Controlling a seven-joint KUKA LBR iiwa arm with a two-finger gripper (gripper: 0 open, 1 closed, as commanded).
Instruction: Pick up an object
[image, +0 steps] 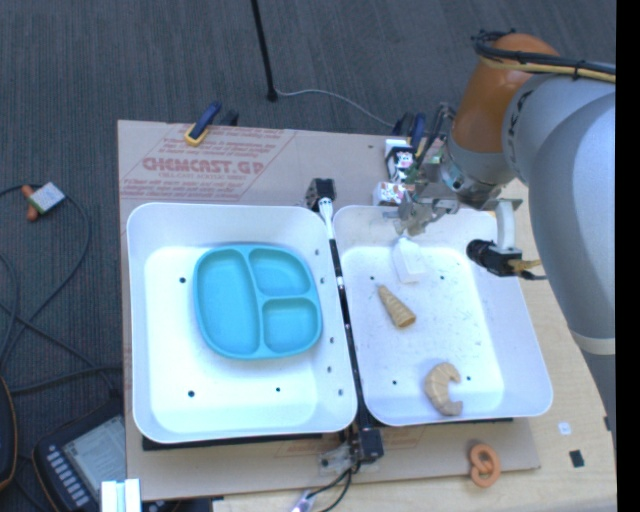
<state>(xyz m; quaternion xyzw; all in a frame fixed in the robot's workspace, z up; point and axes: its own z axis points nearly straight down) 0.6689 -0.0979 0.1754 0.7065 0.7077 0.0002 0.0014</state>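
- At the far left edge we see a small grey and orange box (44, 198) lying on the dark carpet among black cables.
- Near the top left corner of the brown board (180, 172) a blue and yellow tool (203, 122) lies at a slant.
- The left bin (140, 330) holds a light blue divided plate (258, 301) with three compartments, lying flat around the bin's middle.
- A black clamp (322, 192) sits at the top of the seam between the two bins.
- In the right bin (520, 350) we see three things: a pale white piece (409, 260) near the upper rim, a tan cone-shaped piece (396, 305) just below it and apart from it, and a curved tan piece (443, 388) near the lower edge.
- The gripper (410, 222) hangs over the upper rim of the right bin, right above the white piece; we cannot tell how its tips are set, nor whether they touch the piece.
- Below the right bin, an orange ring (484, 464) rests on the board.
- The grey arm with its orange band (495, 80) fills the upper right of the frame.
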